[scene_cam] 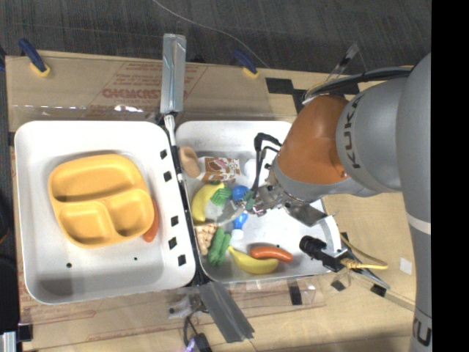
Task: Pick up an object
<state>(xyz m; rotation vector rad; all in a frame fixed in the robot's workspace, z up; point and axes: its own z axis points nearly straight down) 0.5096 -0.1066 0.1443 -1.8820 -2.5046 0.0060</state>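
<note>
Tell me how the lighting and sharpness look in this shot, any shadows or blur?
Camera view: even, soft light; the left bin shows a grey shadow in its near corner; the yellow tray is fairly crisp; small items under the gripper look blurred and hard to separate; the arm shades the right bin.

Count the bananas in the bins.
2: one banana along the right bin's near edge under the hot dog, another by its left wall. The arm may hide more.
</note>
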